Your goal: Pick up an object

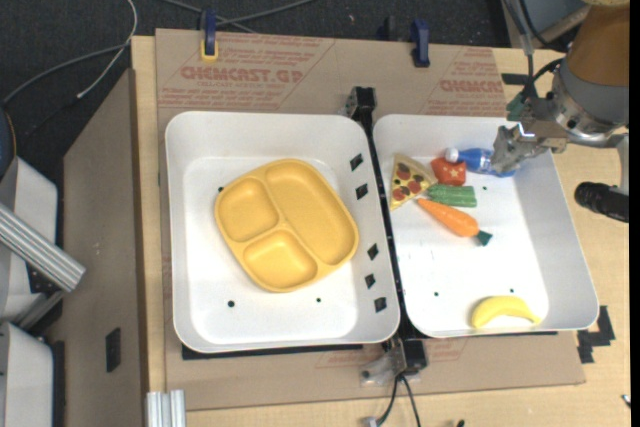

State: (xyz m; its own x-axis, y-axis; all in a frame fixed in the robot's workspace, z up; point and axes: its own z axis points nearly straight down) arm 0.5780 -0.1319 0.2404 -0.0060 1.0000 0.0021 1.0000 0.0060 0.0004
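The right bin holds a pizza slice, a red tomato-like piece, a green piece, an orange carrot, a yellow banana near the front, and a blue bottle with a white cap at the back. My gripper hangs over the back right part of this bin, right at the bottle's blue end. Its fingers point down and the bottle's right end is partly hidden behind them.
The left bin carries a yellow divided plate. A black divider strip runs between the bins. Clamps hold the cardboard base at the back. Cables trail over the dark floor behind.
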